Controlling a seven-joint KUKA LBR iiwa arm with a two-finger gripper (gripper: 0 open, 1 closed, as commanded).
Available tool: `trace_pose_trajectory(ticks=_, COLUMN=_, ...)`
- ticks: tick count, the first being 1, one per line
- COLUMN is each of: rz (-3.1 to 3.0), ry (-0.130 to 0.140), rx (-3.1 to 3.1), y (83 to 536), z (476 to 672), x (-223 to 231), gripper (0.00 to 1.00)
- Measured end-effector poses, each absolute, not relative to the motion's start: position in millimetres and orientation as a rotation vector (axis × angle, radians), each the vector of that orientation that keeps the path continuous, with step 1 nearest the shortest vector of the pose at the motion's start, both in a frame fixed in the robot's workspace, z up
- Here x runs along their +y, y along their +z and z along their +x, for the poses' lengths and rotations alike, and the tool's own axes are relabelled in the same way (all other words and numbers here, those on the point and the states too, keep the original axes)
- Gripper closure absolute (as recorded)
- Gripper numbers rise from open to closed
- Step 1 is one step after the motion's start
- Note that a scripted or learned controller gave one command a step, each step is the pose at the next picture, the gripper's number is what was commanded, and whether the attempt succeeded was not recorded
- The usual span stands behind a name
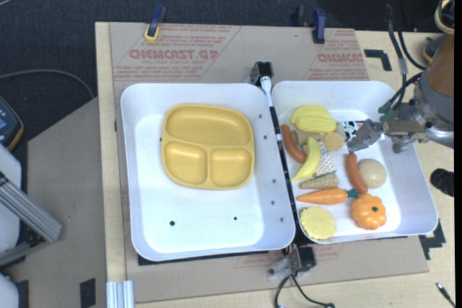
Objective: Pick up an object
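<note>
Down at the near edge, a black clamp (303,256) with trailing cable sits at the front of the tabletop (108,155), right where the two bins meet. Just above it, the right bin (411,205) is crowded with toy food: a pale yellow round slice (318,222) at the front, a small orange pumpkin (369,212) beside it, and an orange carrot (323,196) lying crosswise just behind. There's a beige ball (372,172) touching a reddish sausage (352,171), a yellow banana (309,161) curving up the middle, a second sausage (292,143) along the bin's left wall, and a yellow corn-like piece (312,118) at the back. A small black-and-white object (351,129) sits right next to the tool.

The tool (363,135) comes in from the right, hovering low over the back half of that bin, above the sausage and ball. Its grey fingers (368,132) point leftward, but from this angle I can't tell how wide they stand, and nothing is visibly caught between them.

Over to the left bin (144,213): one yellow divided plate (208,145) with three compartments, lying flat toward the back.

At the far edge of the tabletop, a yellow clamp (152,28) and a blue clamp (317,24) grip the board.
</note>
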State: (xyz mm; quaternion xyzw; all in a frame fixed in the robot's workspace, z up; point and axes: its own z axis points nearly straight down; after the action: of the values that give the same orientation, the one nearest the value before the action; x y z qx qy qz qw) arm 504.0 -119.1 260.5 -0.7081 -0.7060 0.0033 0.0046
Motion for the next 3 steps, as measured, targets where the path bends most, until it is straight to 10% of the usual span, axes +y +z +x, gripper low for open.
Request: trace_pose_trajectory(ticks=3, rz=-2.218, ry=0.006, rx=-2.215, y=150, z=505.0, x=-126, gripper=0.00)
